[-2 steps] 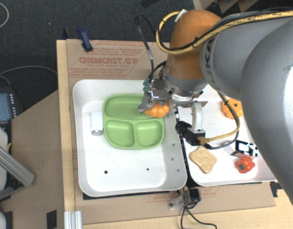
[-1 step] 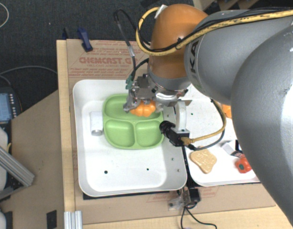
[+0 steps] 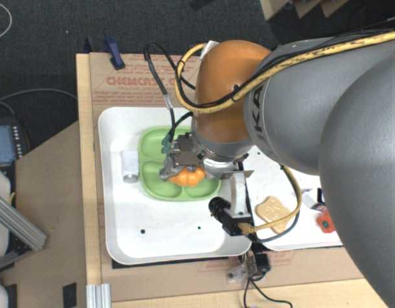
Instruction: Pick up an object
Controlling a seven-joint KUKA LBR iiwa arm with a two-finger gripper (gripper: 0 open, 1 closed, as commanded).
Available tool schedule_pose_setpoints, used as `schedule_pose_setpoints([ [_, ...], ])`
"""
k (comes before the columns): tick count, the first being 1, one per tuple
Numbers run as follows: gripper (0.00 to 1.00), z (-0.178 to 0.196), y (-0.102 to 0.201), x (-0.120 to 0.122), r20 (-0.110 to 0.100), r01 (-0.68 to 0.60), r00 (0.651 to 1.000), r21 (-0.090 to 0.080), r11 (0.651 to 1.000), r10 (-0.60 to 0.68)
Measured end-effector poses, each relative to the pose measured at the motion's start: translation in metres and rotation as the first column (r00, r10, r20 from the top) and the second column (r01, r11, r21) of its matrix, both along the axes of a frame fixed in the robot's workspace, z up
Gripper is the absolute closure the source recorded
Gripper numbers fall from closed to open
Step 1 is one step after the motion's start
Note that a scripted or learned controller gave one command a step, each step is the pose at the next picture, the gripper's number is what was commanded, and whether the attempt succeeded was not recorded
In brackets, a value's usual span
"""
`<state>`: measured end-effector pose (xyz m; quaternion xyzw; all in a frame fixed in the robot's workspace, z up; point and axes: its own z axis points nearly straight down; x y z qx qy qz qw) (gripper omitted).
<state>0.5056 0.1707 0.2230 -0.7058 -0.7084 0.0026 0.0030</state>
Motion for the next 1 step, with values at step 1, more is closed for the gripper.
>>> schedule_pose_setpoints([
  [1, 1.0, -0.0091, -0.0753, 0.0252, 0.004, 0.013, 1.0, -0.004, 1.0, -0.013],
])
